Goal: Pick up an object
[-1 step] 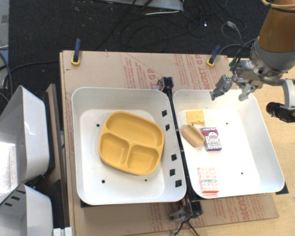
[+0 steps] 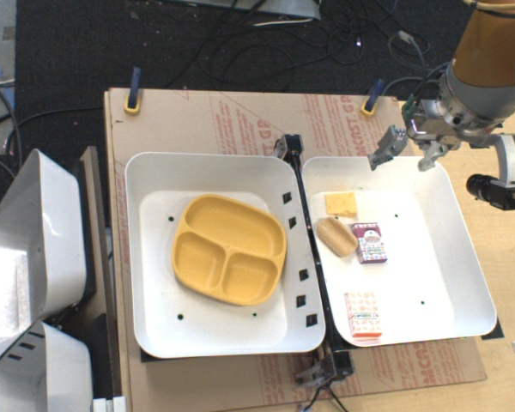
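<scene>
**While Open Above the Far Rim: Crowded Targets, Easy to Miss**

Though hanging over the far rim of the right bin (image 2: 476, 256), reaches nothing yet. Gripper (image 2: 407, 154) with jaws apart, nothing between them. Four candidates on that bin's floor, all well short of the fingers: block (image 2: 341, 204), roll (image 2: 336, 236), box (image 2: 370, 243), packet (image 2: 361, 314).

Likely trouble, judged from the layout:

- Coming down on the cluster could push rather than grasp. Roll and box just beside each other, perhaps touching, with the block near above them. Hardly any room there for a finger to slip in.
- Closing on the roll could let it squirt out. Rounded, tan, smooth-looking and probably soft, so liable to roll or squash.
- Going for the packet could end in a bare close. Lies flat on the floor, white with red print, thin and likely flexible, with no edge to catch. Stands well apart from the rest, though, which helps.
- Descending too near the rim or the wall between the bins could mean a knock against hard white plastic. Block and roll both lie close to that wall.

Best odds, probably: the box. Small, maroon, square-cornered, seemingly stiff card with flat sides for the pads.

Block: pale yellow, squarish, low and matte. Could be foam or plastic, hard to say.

In the left bin (image 2: 146, 256), a yellow tray (image 2: 229, 249): three compartments, rounded lip, glossy moulded plastic, wide and shallow, awkward for a narrow grip.
</scene>
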Robot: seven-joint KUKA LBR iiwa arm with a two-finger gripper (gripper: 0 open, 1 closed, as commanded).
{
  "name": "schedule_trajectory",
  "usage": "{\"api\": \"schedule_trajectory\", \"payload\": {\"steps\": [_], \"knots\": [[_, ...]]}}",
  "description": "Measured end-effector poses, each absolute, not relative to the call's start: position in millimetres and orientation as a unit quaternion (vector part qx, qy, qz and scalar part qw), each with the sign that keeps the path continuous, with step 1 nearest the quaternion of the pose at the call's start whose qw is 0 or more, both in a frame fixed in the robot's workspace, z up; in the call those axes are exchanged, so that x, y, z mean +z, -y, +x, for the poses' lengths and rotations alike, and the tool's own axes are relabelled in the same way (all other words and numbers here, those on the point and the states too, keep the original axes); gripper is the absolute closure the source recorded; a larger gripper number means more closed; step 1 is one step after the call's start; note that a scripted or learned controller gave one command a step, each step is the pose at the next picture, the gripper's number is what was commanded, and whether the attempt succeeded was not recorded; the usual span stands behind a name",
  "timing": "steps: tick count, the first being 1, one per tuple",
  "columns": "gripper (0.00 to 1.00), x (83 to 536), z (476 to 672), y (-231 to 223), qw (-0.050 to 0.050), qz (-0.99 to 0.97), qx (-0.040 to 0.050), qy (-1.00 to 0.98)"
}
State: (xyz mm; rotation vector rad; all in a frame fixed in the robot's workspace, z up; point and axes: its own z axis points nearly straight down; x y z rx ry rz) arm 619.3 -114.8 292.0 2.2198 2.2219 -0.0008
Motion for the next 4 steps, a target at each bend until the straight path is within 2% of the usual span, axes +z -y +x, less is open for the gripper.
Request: {"api": "schedule_trajectory", "payload": {"steps": [2, 3, 4], "knots": [[0.00, 182.8, 631.6, 123.3, -0.001, 0.708, -0.0015, -0.706], [0.00, 122.0, 624.2, 118.4, -0.002, 0.708, -0.0016, -0.706], [1.00, 136.3, 626.1, 118.7, 0.001, 0.708, 0.0002, -0.706]]}}
